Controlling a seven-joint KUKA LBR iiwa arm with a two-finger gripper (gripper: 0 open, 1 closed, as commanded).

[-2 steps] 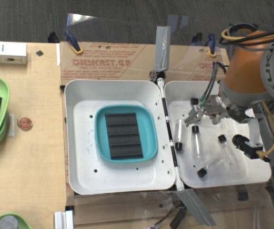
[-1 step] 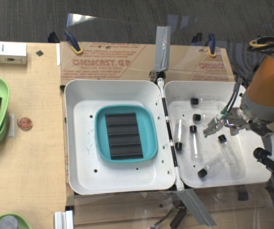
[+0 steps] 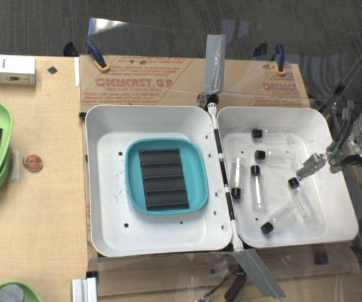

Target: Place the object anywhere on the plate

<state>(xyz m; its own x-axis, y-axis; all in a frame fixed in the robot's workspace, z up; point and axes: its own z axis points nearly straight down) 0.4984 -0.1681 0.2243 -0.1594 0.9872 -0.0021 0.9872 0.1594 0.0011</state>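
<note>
Two white bins sit side by side. The left bin (image 3: 105, 187) holds a teal plate (image 3: 166, 175) with a dark ridged insert. The right bin (image 3: 332, 225) holds several clear tubes with black caps (image 3: 255, 184). The gripper (image 3: 311, 165) hovers at the right bin's right side; its opening cannot be told. A good grasp centres on one tube's middle, clear of its neighbours.

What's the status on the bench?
Pincer over right bin, grip unclear. Vials loose in bin. Teal plate holds dark ridged insert.
</note>
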